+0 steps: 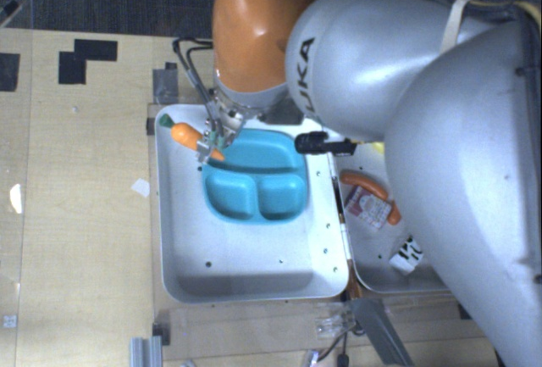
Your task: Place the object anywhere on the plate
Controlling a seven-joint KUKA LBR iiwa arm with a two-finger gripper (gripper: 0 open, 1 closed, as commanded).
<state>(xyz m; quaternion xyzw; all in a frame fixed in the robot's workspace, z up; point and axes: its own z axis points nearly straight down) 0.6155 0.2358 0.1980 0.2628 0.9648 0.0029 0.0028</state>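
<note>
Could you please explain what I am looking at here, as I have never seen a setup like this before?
This is one picture from a camera fixed above a bench, looking down at a slant. The big grey shape with the orange band is a robot arm, reaching in from the right. At its tip is a small two-finger gripper.

On the bench sit two shallow white bins. The left bin holds a blue plate with three compartments and a toy carrot. The carrot lies at the plate's upper left edge, right by the gripper's tip; whether it is actually gripped is too small to tell.

The right bin holds a sausage-like item, a small red-and-white packet and a white object.
</note>
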